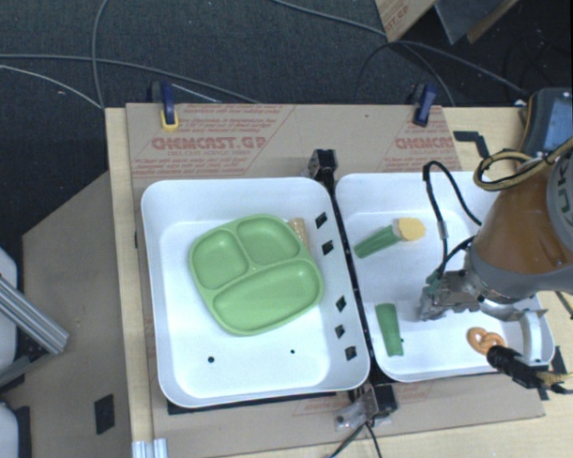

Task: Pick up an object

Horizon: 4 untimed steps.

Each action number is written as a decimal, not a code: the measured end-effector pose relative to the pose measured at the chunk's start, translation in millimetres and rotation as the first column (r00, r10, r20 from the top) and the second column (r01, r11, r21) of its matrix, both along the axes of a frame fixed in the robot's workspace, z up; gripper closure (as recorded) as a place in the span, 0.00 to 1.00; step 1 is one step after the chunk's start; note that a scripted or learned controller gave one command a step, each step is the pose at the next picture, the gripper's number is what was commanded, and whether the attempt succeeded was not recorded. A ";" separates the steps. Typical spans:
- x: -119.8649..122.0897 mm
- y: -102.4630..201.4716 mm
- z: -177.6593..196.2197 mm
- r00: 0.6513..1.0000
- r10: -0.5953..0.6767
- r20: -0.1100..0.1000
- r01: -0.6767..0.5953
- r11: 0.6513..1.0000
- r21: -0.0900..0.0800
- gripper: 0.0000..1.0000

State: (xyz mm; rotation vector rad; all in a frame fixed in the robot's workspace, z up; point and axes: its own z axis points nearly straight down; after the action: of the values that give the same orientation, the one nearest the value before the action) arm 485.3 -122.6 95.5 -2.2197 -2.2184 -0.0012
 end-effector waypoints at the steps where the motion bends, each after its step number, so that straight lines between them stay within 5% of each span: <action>1: 0.9 -2.2 63.7 1.000 0.001 0.008 -0.001 1.000 -0.004 1.00; 3: 12.2 2.8 183.2 1.000 0.002 0.011 -0.002 1.000 -0.005 1.00; 4: 9.5 50.7 161.6 1.000 0.006 -0.002 -0.006 1.000 0.001 1.00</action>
State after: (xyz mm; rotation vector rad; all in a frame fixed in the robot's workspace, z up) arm 494.8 -71.9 257.1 -2.2123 -2.2233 -0.0001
